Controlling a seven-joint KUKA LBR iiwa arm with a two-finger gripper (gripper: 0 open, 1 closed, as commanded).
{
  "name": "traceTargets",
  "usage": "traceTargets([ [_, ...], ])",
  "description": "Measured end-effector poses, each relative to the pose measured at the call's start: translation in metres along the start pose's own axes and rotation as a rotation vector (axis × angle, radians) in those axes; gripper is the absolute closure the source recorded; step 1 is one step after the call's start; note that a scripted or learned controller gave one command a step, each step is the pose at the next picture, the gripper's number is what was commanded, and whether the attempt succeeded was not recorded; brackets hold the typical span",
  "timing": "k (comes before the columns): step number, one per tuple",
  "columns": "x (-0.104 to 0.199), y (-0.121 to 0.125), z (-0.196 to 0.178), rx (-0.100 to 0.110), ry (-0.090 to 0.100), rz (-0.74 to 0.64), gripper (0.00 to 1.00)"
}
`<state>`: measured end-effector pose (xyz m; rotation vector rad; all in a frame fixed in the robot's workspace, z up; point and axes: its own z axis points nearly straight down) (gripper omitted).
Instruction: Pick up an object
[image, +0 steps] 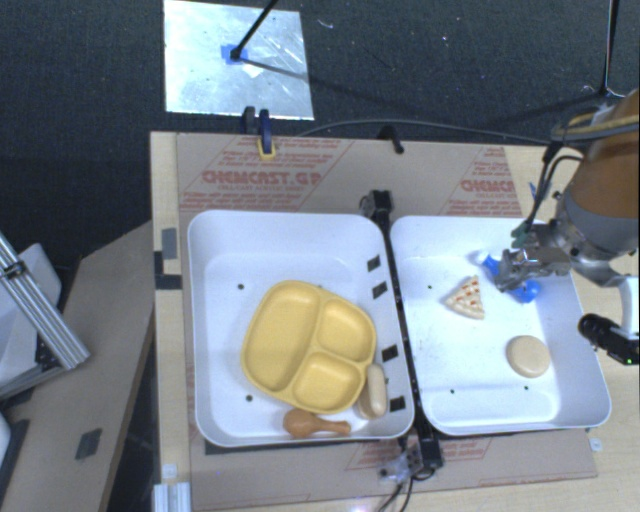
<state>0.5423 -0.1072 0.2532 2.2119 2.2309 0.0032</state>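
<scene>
While the arm reaches in from the right, its gripper (520, 272) sits low over the right bin (440, 405), right on top of a small blue thing (494, 267) near the far side of that bin. Blue bits peek out on both sides of the metal tip, so the blue thing seems to be the one it is going for. I cannot tell if it has hold of it.

That blue thing looks small and light, like a toy made of plastic (most of it is hidden under the metal, so its shape is hard to make out). It would likely be hard and a bit slippery, so a grab across its middle seems best, not at a thin edge.

Just beside it lies a toy pizza slice (465, 297), flat and pointy. It sits so low that it may be tricky to lift. Nearer the front of the same bin is a round tan bun (527, 355), which looks easy to squeeze from two sides.

Over in the left bin (225, 260) there is a yellow tray (305, 345) with three parts. A toy chicken leg (312, 425) and a pale bread roll (374, 390) touch its front edge.
</scene>
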Motion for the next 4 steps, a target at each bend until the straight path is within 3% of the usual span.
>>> traceTargets([
  [4, 0.211, -0.024, 0.023, 0.003, 0.001, -0.001, 1.0],
])
